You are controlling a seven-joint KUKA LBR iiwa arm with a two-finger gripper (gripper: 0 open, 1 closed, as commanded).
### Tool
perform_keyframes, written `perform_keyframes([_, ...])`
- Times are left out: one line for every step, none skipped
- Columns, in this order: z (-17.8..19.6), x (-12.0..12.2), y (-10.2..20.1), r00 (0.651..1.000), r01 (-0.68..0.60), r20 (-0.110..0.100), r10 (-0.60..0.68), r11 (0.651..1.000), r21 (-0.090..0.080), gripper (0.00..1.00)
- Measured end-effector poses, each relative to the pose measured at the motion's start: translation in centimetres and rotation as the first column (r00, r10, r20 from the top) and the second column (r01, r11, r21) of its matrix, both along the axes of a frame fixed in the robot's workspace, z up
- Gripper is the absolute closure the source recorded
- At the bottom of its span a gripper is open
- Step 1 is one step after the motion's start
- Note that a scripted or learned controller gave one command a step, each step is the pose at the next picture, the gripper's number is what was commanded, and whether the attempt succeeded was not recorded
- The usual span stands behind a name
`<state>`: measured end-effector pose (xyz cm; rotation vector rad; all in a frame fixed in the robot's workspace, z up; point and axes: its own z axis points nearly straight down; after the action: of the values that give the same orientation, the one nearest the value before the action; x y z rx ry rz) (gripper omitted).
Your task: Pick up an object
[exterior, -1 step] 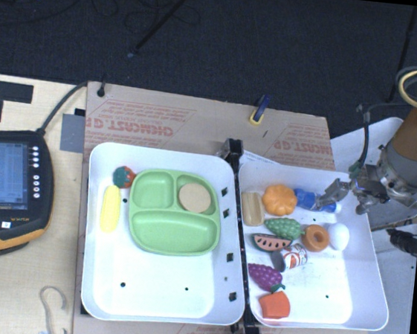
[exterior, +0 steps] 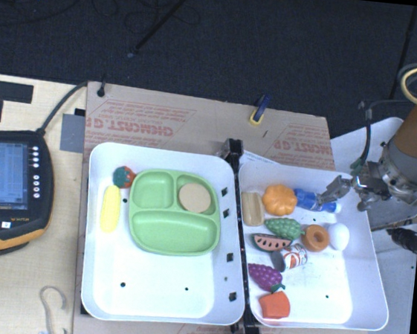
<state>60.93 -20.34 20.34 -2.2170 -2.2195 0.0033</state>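
While the gripper (exterior: 349, 190) hangs over the upper right edge of the right bin (exterior: 373, 294), its two fingers (exterior: 334, 190) stand spread apart with nothing between them. One finger points left toward a small blue object (exterior: 311, 200) lying near the bin's top edge; it looks just short of it, contact unclear. Grey arm (exterior: 406, 159) comes in from the right, orange band above the wrist.

Right bin contents, all loose: orange pumpkin-like toy (exterior: 279, 199) beside the blue object, tan block (exterior: 252, 208) at the left wall, green bumpy piece (exterior: 284, 227), brown donut (exterior: 315, 237) touching a white egg (exterior: 338, 236), watermelon slice (exterior: 271, 243), red-and-white piece (exterior: 294, 258), purple grapes (exterior: 264, 276), red-orange piece (exterior: 275, 305) near the bottom edge.

Left bin (exterior: 149, 298): green divided tray (exterior: 173, 215) with a tan round disc (exterior: 194, 197) in its upper right compartment, yellow piece (exterior: 110, 209) just left of the tray, small red-and-green item (exterior: 123, 177) above that.

Left of the bins, a handheld tablet controller (exterior: 4, 191) sits on the bench. Cardboard (exterior: 198, 128) lies under both bins.
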Motion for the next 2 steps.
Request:
perform_keyframes([-5.0, -0.5, -0.6, 1.0, -0.001, -0.004, 0.001, 1.0, 0.001, 0.0])
perform_keyframes([-11.5, -0.4, 0.2, 1.0, -0.005, -0.005, 0.005, 1.0, 0.002, 0.0])
